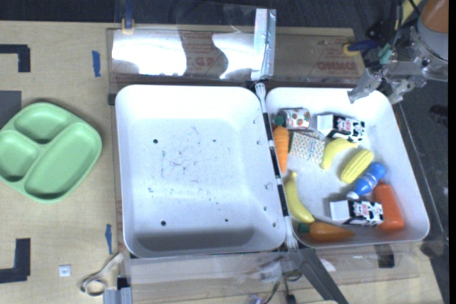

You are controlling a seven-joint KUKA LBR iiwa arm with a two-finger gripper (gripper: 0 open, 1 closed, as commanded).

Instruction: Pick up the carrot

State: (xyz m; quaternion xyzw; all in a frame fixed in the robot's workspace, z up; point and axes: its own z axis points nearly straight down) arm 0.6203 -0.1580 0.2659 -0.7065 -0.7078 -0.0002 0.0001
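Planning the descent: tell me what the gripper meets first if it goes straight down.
Probably the far right corner of the right white bin, not the orange carrot; the gripper hangs there, though depth is unclear.

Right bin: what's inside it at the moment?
The right bin holds a carrot at its left wall, a banana, a corn cob, a blue bottle, small cartons and other toys. Anything beneath the pile is covered.
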